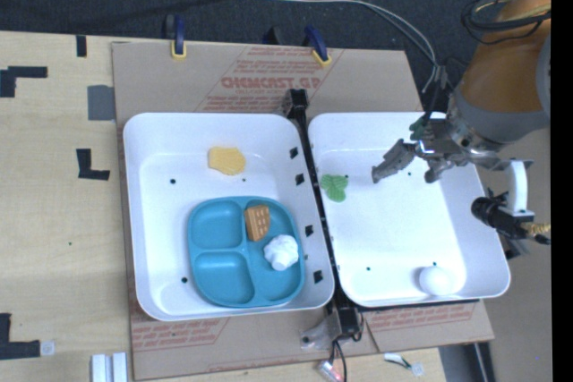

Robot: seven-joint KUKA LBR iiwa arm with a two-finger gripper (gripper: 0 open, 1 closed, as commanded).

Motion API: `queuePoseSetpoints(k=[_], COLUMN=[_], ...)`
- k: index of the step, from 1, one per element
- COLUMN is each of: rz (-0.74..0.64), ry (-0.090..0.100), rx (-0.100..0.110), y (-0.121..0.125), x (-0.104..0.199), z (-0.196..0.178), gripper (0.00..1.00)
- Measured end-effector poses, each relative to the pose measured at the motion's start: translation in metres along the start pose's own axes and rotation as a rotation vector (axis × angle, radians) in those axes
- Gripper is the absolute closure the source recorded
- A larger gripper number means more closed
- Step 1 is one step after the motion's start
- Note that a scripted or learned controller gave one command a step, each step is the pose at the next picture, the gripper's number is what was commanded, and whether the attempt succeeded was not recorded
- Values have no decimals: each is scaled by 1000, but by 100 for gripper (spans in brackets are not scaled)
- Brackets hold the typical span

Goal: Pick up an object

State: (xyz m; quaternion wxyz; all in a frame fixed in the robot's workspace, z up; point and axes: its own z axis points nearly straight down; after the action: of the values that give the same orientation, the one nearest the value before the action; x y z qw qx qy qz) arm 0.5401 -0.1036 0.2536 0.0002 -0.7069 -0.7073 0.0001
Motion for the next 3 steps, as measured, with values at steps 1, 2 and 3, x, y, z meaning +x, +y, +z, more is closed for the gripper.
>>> queuePoseSetpoints(k=[1,2,3], rz=[1,0,0], ry=[0,0,0], rx=[4,4,4], y=[0,-1,-7], x=[-8,-9,-5], z=[46,89,133], gripper=[0,0,0])
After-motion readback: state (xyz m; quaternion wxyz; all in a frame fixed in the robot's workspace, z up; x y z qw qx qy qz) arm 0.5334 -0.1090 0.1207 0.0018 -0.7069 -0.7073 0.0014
